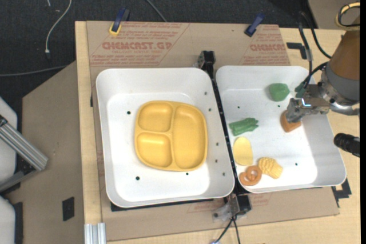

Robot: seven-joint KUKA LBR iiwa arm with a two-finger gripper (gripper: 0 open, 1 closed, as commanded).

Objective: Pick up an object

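The end effector (295, 113) sits low in the right bin (320, 177), directly over a small orange-brown piece (290, 124) that touches or lies just under its tip; whether it is wide, narrow or gripping that piece cannot be told from this slant. Nothing looks lifted, so I judge the pick not yet done: grasp and raise remain. Just behind it lies a green lump (278, 91). Farther to the camera's left of it rests a green pepper-like piece (243, 125), and nearer the camera a pale yellow slice (242, 151), a ridged yellow piece (270, 167) and an orange ring (250, 175). Well apart, the left bin (111, 123) holds a yellow divided plate (171, 135).
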